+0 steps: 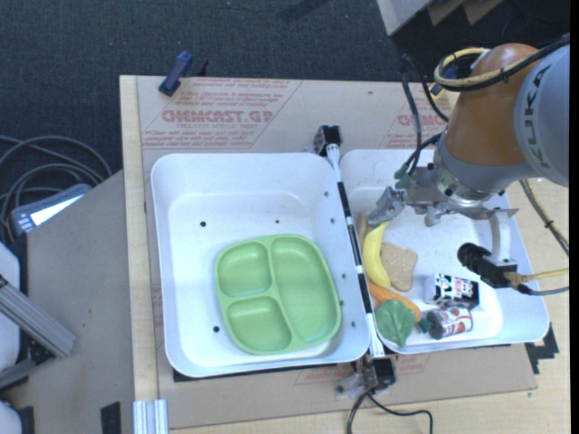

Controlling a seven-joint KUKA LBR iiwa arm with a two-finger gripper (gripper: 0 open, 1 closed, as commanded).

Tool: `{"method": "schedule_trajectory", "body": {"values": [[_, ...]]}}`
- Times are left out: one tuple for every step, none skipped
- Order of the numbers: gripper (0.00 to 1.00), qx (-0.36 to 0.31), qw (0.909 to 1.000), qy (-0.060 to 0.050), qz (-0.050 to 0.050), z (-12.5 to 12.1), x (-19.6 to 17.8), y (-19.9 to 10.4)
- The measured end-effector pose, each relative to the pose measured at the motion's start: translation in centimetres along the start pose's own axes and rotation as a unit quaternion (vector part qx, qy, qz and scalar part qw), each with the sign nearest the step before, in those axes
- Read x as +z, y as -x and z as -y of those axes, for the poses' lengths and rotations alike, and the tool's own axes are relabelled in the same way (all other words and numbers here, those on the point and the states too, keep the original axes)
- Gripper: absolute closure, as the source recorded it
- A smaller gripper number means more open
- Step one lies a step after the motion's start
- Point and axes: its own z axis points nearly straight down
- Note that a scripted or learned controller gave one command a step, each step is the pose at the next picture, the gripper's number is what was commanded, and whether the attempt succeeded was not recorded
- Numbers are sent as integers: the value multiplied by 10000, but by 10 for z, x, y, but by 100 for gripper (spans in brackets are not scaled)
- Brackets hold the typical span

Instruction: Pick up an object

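Firstly, at the far left of the brown bench (226,107), near its back edge, lies a small blue thing (176,72), outside of both bins. The left bin (181,179) holds one green plate (276,292) with three compartments; it lies flat in the front half of the bin, more to the right side.

Next comes the right bin (520,310), which touches the left one along the middle. All the things to pick are in it, in its front-left part. A yellow banana (371,256) lies along the left wall. Just beside it on the right is a pale slice of bread (399,266). In front of these an orange carrot (398,297) lies at a slant, and a green leaf (393,322) covers its front part. To the right of the leaf a small can (450,322) lies on its side, and behind the can is a little black-and-white carton (455,288).

The gripper (413,204) hangs over the back part of the right bin, near the upper end of the banana. I cannot tell if it is spread or closed. The arm (488,116) comes in from the right.
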Motion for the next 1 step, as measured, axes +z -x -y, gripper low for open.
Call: {"method": "schedule_trajectory", "body": {"values": [[0, 9, 10000, 6, 5, -7, 99, 37]]}}
